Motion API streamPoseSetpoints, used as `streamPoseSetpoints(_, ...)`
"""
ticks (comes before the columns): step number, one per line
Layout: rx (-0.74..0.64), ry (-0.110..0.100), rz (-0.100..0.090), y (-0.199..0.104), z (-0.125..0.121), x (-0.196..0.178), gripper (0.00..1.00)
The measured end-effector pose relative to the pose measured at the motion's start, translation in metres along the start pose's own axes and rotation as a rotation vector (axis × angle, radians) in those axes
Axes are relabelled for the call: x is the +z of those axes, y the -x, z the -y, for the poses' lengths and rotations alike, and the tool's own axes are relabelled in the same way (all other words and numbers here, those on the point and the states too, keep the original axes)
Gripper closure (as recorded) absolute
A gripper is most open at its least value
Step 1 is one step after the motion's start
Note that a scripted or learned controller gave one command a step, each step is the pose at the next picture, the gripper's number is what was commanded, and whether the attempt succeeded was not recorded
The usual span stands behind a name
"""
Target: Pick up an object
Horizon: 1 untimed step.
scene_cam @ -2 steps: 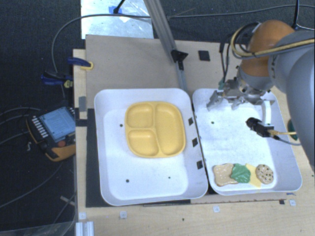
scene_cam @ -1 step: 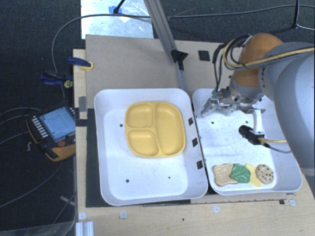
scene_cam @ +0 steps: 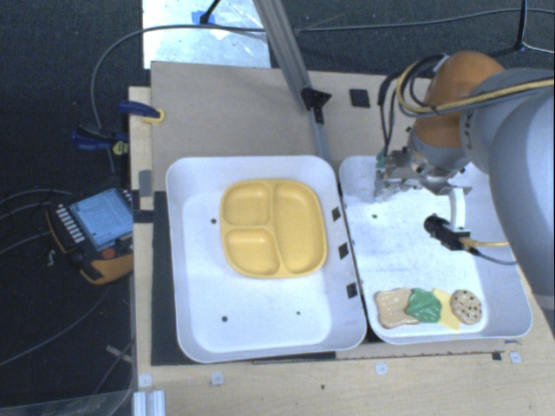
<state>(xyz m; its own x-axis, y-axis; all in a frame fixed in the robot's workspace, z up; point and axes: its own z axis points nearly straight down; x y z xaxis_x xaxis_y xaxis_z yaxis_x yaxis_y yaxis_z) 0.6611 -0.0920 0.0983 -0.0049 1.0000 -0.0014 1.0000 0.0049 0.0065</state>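
Gripper [scene_cam: 388,178] over right bin [scene_cam: 381,319] far end, jaw state can't tell; toast [scene_cam: 393,308], cookie [scene_cam: 466,305] at near end

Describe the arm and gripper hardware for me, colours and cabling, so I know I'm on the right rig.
The arm is a thick, rounded grey body with an orange band above the wrist. Black and yellow cables loop around that band. The gripper is a small grey metal assembly, and a white bracket carrying a black cylindrical part hangs beside it.

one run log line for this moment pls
end effector: over right white bin, far corner | toy food pieces: near edge, untouched | yellow divided plate: left bin
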Motion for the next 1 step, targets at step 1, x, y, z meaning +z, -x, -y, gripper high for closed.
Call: streamPoseSetpoints(1,0.0,0.0,-0.001,-0.0028,0.0022,-0.0641,1.0)
